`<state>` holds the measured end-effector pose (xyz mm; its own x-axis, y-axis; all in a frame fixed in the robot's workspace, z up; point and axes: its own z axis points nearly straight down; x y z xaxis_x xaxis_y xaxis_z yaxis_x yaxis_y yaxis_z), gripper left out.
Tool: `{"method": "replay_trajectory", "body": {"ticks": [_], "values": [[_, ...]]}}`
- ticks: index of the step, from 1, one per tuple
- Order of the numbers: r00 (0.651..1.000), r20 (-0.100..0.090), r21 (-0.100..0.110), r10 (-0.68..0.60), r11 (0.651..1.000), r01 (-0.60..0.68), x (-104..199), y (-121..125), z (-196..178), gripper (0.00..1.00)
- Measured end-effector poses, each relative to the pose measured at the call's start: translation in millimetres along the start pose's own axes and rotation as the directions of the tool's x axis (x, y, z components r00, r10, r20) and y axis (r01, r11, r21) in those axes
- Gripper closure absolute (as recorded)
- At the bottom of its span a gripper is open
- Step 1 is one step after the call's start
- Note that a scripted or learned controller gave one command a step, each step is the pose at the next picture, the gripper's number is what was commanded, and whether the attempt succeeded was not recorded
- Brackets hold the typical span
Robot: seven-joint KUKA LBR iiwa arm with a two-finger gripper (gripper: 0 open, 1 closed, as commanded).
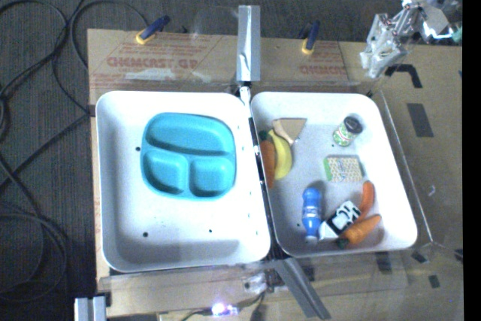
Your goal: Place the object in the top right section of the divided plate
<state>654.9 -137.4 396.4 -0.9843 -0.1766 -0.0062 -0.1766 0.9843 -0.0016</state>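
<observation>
Two shallow white bins sit side by side: the left bin (pixel 113 237) holds a blue divided plate (pixel 189 154), and the right bin (pixel 398 154) holds a banana (pixel 282 154), a blue bottle (pixel 311 212), carrots, a small jar (pixel 347 130) and what may be a sponge (pixel 344 168). The gripper (pixel 379 49) hangs above the bench beyond the right bin's far corner, apparently holding nothing, though its spread is too blurred to judge.

At nine o'clock you have the left shallow white plastic bin (pixel 113 237). Above both bins lies a flat brown cardboard sheet (pixel 173 60), with two blue-and-yellow clamps (pixel 152 28) at its twelve o'clock edge and an upright grey metal post (pixel 248 45) between them. Black cables (pixel 30 131) trail over the dark carpet at nine o'clock.
</observation>
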Motion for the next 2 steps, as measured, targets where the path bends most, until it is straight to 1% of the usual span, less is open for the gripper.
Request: {"method": "replay_trajectory", "body": {"ticks": [1, 2], "values": [[0.991, -0.002, 0.0, -0.136, 0.991, 0.136, 66, -49, -18, 1.0], [0.943, 0.0, -0.005, -0.333, 0.943, 0.333, 24, 122, -22, 1.0]]}}
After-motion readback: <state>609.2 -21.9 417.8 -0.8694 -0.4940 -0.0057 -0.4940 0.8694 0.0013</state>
